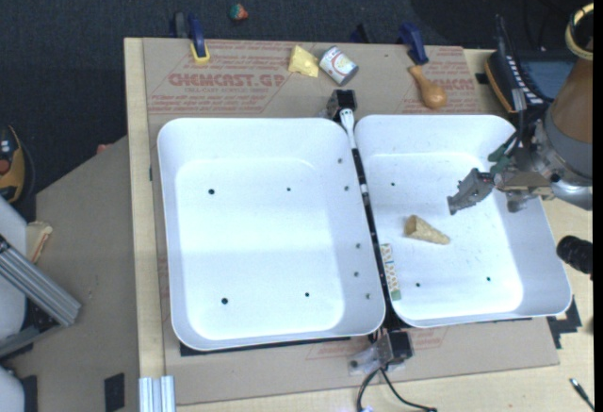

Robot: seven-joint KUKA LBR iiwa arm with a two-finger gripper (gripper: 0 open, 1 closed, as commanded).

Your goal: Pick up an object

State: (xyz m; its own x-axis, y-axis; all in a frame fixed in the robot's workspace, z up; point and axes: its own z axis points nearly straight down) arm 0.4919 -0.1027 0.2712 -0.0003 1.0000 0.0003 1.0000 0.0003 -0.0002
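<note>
the right bin [528,292] holds one thing, a small tan wedge-shaped piece [427,230] lying flat on its floor a little toward the divider [361,196] that the right bin shares with the left bin [188,306]. the gripper [468,192] hangs over the right bin, above and to the right of the wedge in the view, apart from it, with nothing seen between its fingers; whether those fingers are spread or closed cannot be told from this slant. the grey arm [570,141] enters over the right bin's right wall. beyond the right bin's far rim, on the cardboard sheet [236,78], lie a brown pear-shaped object [429,90], a small white-and-grey block [338,64] and a yellow chunk [303,62].
</note>
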